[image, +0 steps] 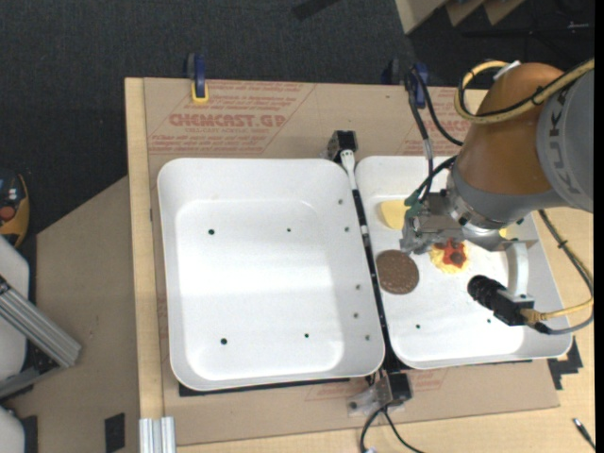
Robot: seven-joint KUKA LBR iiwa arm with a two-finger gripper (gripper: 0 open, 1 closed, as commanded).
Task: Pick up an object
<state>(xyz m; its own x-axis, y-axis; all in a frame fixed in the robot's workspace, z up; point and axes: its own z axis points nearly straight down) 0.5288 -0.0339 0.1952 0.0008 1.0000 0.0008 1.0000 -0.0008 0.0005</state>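
Note:
In the right bin lie a round brown disc, a pale yellow piece and a yellow and red object. My gripper hangs low over the bin, between the pale yellow piece and the yellow and red object, just up and right of the brown disc. The wrist body hides part of the yellow and red object. I see nothing held in the gripper.
The left bin sits beside the right one, with a raised divider edge between them. Both bins rest on a brown board. The arm's grey and orange body covers the right bin's far right part.

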